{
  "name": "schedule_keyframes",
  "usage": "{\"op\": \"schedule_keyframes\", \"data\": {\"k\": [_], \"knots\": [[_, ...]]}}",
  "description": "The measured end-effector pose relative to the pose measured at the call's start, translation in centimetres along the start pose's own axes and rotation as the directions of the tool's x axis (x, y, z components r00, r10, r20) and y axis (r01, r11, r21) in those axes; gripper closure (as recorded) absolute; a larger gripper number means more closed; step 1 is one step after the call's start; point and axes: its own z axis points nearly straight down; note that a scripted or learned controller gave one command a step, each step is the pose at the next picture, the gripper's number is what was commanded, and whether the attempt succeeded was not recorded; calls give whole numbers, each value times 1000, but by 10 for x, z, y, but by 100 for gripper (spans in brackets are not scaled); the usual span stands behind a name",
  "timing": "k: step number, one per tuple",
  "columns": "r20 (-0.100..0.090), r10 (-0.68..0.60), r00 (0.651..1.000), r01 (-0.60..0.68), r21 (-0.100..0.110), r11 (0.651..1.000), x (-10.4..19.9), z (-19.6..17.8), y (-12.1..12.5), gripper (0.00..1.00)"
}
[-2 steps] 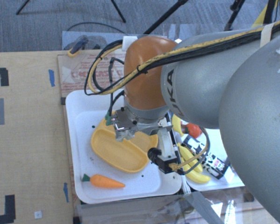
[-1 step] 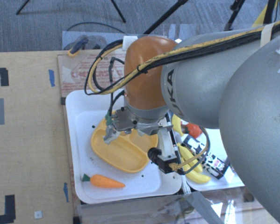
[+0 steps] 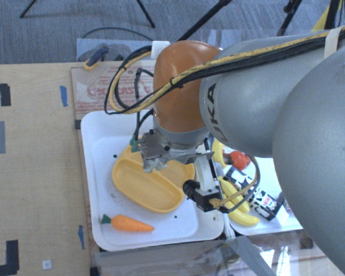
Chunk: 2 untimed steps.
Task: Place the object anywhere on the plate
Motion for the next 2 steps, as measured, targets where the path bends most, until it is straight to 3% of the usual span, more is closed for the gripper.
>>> {"op": "schedule_keyframes", "data": {"k": [2], "knots": [[3, 1, 1000, -1, 5, 1000, -1, -13, 2, 100]]}}
